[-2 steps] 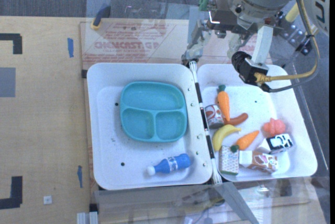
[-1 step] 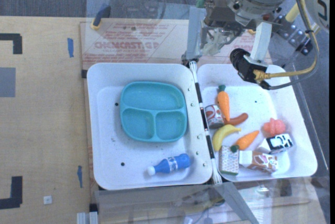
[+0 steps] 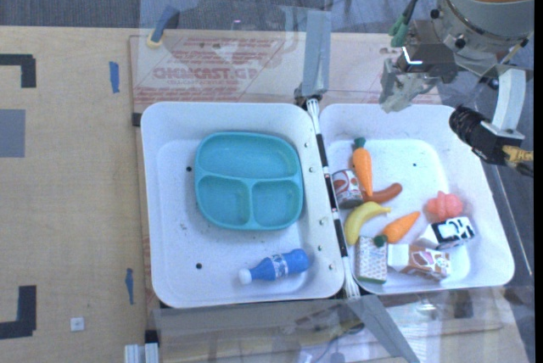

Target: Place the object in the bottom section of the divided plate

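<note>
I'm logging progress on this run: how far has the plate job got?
Nothing looks done: the teal divided plate in the left bin has nothing in any section. In hand: the gripper hangs over the right bin's top edge, above the toys, with nothing visibly between its fingers. Left: picking an object, perhaps the carrot or banana, and setting it in the plate's bottom section.

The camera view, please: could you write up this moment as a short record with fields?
plate: teal divided plate in the left bin, nothing on it
left bin extras: blue bottle lying near the front
right bin: holds two carrots, a banana and small cartons
gripper: above the right bin's far edge, nothing visibly held
task: not yet done
</note>
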`<state>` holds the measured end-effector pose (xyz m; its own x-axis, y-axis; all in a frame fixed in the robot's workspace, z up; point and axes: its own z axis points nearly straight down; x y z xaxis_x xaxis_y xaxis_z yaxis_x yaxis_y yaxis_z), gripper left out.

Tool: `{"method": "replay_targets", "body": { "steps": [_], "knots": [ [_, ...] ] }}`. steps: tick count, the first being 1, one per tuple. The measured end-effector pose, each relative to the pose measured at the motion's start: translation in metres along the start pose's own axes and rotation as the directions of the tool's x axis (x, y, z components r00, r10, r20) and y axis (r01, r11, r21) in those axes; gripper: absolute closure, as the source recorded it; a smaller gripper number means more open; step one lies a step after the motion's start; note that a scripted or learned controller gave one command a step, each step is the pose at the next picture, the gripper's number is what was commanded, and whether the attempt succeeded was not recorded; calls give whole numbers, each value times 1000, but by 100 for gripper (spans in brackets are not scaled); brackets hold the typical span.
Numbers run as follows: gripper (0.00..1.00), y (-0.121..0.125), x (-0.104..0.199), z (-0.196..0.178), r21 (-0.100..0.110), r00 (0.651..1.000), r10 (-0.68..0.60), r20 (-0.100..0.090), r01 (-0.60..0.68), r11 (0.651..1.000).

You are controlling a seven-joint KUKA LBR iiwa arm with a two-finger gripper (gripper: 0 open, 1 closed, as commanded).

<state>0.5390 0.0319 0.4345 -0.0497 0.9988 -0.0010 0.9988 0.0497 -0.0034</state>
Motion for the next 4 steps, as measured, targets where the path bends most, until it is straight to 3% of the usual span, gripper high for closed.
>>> {"method": "replay_targets", "body": {
  "steps": [1,2,3,4],
  "knots": [
    [100,-59,-2,0,0,992,-126,0,126,992],
    [100,-62,-60,0,-1,952,-305,0,305,952],
    [100,-61,-48,0,-2,995,-103,0,103,995],
    [100,-63,-96,0,-4,956,-293,2,293,956]
  ]
}}
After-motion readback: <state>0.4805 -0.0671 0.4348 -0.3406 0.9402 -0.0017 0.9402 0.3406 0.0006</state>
